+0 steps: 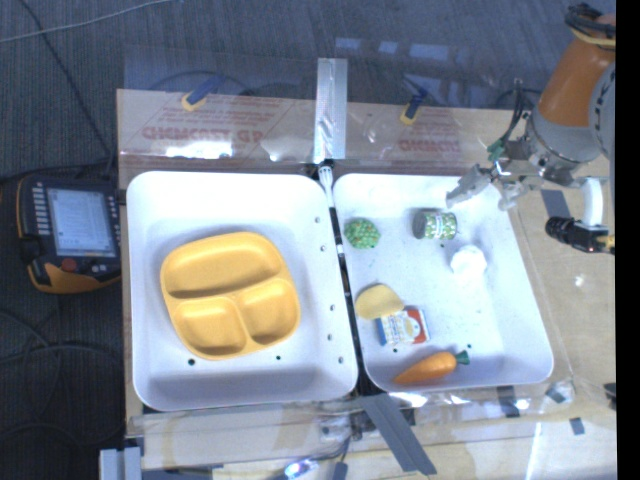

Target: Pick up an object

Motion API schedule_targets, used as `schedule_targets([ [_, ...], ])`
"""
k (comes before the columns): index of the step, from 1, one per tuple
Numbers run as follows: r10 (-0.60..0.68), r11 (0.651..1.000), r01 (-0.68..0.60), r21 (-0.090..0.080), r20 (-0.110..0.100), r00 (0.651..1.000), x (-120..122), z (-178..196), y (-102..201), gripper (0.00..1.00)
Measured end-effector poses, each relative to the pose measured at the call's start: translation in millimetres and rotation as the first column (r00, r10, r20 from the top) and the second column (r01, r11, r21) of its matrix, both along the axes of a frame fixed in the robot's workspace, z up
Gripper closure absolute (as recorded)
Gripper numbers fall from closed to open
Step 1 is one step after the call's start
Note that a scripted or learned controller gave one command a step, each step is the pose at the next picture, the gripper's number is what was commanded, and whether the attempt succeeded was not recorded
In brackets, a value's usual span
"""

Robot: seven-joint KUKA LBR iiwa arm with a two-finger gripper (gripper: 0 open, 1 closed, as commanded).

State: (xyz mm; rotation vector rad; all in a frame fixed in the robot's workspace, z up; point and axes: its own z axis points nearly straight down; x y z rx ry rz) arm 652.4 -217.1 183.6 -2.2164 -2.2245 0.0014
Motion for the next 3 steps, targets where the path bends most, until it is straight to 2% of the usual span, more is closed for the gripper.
schedule_targets([
  [1,0.186,0.983,-0.186,-0.003,-0.001,0.983,-28.2,-12.2,17.5,0.00],
  [2,0.181,0.983,-0.181,-0.005,0.001,0.983,9.3,-88.5,21.7,0.00],
  [3,-0.065,0.998,0.065,-0.003,0.001,0.998,16.1,-55.5,40.7,0.00],
])
